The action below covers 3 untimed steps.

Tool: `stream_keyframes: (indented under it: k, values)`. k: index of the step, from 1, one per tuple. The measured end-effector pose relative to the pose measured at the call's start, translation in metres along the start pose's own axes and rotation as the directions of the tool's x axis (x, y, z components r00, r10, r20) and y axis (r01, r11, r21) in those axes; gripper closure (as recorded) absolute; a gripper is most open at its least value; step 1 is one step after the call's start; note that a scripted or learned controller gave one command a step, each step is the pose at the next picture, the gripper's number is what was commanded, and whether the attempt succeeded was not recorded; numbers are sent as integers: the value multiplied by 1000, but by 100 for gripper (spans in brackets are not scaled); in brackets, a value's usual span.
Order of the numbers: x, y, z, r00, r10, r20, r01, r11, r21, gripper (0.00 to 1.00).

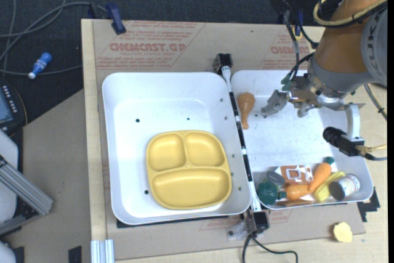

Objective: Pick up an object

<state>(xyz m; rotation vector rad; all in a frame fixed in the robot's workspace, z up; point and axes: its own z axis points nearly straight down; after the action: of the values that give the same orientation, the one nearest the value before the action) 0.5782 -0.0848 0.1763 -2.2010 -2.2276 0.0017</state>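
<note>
Arm entered from the right, orange band above the wrist, gripper hovering over the upper part of the right bin. Fingers stood apart, with nothing between them. A tan pear-shaped object lay just left of the fingertips, against the right bin's left wall, not touching the gripper. Remaining objects were heaped in that bin's lower right corner: an orange carrot, a teal round piece, a small printed carton, a silver can. Left bin held a yellow divided plate, lying flat. A yellow lump sat on the bench outside the bins, below the right bin's corner.
</note>
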Motion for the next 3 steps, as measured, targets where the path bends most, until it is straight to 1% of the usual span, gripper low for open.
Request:
stream_keyframes:
  k: [1, 2, 3]
  values:
    - [-65, 22, 97, 1000, 16, 6, -16, 1000, -1, 0]
    - [-108, -99, 92, 1000, 22, 5, -22, 1000, 0, 0]
    - [-48, 64, 89, 1000, 0, 8, 0, 1000, -24, 0]
